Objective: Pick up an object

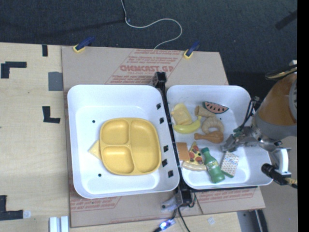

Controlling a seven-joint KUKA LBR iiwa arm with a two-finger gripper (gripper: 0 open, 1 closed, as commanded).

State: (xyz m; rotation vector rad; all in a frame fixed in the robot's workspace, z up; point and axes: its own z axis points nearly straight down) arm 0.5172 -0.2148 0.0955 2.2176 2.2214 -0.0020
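Note:
The right bin (240, 92) holds several toy foods: a watermelon slice (215, 107), a yellow block (181, 113) over a banana (188, 127), a croissant (213, 124), a drumstick (209, 137), a pizza slice (194, 157), a green bottle (213, 165) and a pale speckled packet (230, 164). My gripper (233, 143) reaches in from the right and sits low inside this bin, just right of the drumstick's end and just above the packet. Nothing is visibly held in it.
The left bin (81, 105) holds a yellow divided plate (130, 145). An orange bread piece (182, 151) lies against the right bin's left wall. Both bins rest on a cardboard sheet (145, 66). The arm's grey and orange body (280, 112) overhangs the right bin's right rim.

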